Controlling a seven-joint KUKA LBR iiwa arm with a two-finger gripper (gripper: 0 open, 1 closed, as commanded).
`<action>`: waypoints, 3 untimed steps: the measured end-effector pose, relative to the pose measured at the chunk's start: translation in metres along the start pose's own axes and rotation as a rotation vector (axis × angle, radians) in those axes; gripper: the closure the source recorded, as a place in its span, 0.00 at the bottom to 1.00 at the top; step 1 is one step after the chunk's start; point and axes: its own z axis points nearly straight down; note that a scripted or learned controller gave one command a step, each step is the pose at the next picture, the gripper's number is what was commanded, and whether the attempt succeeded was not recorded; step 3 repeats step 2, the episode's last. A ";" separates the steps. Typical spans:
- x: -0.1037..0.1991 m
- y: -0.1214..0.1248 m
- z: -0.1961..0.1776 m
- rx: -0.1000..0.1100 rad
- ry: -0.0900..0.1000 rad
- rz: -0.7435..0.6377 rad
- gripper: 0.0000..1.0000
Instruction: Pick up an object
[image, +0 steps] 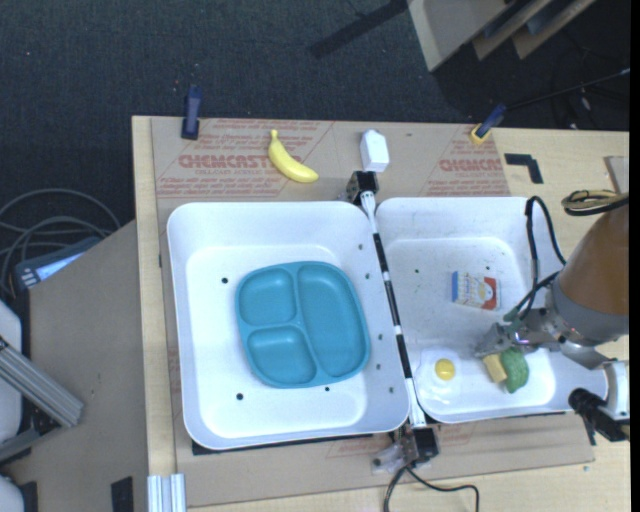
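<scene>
My gripper (503, 347) is low in the right bin (430, 230), near its front right corner, with the grey and orange arm (600, 280) coming in from the right. Directly under and beside the fingertips lie a green lumpy object (515, 370) and a small yellow-tan piece (494, 369). A small round yellow object (444, 370) lies to their left. A white, blue and red packet (474, 290) rests flat further back in the same bin. Whether anything sits between the fingers is hidden.
The left bin (200, 250) holds a blue divided plate (300, 322). A yellow banana (290, 160) and a white block (374, 150) lie on the board behind the bins. A black cable (535, 235) loops over the right bin's far right side.
</scene>
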 end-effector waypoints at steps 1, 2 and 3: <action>0.066 0.064 0.010 -0.001 0.000 -0.003 1.00; 0.137 0.106 -0.091 -0.002 0.001 -0.003 1.00; 0.137 0.106 -0.091 -0.002 0.001 -0.003 1.00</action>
